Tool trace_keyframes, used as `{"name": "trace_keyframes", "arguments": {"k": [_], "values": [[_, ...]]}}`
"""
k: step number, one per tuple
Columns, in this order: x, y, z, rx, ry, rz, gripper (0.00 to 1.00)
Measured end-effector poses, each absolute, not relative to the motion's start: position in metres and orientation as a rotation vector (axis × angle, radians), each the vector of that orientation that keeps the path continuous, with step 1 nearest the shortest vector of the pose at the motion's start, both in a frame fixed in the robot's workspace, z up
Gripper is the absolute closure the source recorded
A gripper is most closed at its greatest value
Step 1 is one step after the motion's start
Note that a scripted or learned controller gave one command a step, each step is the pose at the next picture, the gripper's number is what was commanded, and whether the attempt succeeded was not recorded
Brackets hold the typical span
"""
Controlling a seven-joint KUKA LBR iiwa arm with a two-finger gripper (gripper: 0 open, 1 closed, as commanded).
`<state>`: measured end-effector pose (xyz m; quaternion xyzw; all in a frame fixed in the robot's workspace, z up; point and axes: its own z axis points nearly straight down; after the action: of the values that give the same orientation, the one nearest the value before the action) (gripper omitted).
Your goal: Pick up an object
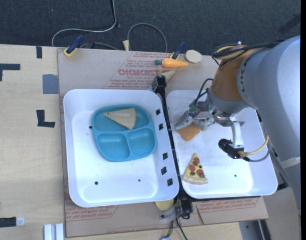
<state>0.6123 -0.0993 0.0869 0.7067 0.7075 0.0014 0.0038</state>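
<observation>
In the right bin (253, 181), my gripper (189, 121) hangs low near the bin's left wall, right over an orange-brown food piece (189, 132). The piece lies just under the fingertips, and I cannot tell whether it sits between them. A pizza slice (195, 170) with red toppings lies nearer the front of the same bin, apart from the gripper. In the left bin (77, 149) rests a blue divided plate (125, 134) with a tan sandwich wedge (121, 117) in its top compartment.
A black divider (165, 134) runs between the two bins. A toy carrot (174, 63) and a pale round piece (193, 57) lie on the cardboard behind the bins. Cables loop at the back. The arm's grey body covers the right bin's far right side.
</observation>
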Motion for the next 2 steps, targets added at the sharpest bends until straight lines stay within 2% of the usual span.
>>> {"name": "trace_keyframes", "arguments": {"k": [1, 2], "values": [[0.614, -0.1, 0.099, 2.213, 2.215, 0.006, 1.0], [0.587, -0.096, 0.111, 2.224, 2.222, -0.004, 1.0]]}}
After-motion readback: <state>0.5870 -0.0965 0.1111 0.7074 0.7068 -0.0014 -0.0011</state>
